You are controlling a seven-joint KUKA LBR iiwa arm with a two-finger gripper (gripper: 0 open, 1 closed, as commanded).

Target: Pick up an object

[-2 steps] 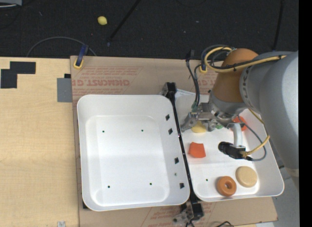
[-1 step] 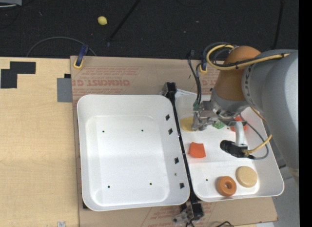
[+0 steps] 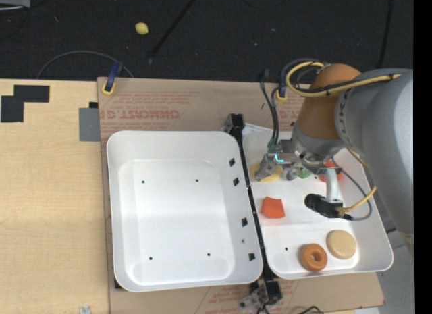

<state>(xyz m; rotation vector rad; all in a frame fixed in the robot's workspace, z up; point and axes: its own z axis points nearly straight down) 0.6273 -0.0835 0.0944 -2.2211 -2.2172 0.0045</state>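
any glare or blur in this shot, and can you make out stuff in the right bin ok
In the camera view, the left bin floor is brightly lit, near washed out at lower left; the orange block, brown ring and tan disc in the right bin read clearly; items under the gripper are shadowed and hard to identify; the floor above stays dark.

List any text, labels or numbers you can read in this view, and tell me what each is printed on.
"CHEMCAST GP", roughly: red print on the brown cardboard sheet under the two white plastic bins, seen upside down; the last letters are uncertain.
More red print on the cardboard's near edge: too broken up to read.
No text visible on the bins, the objects or the grey arm.
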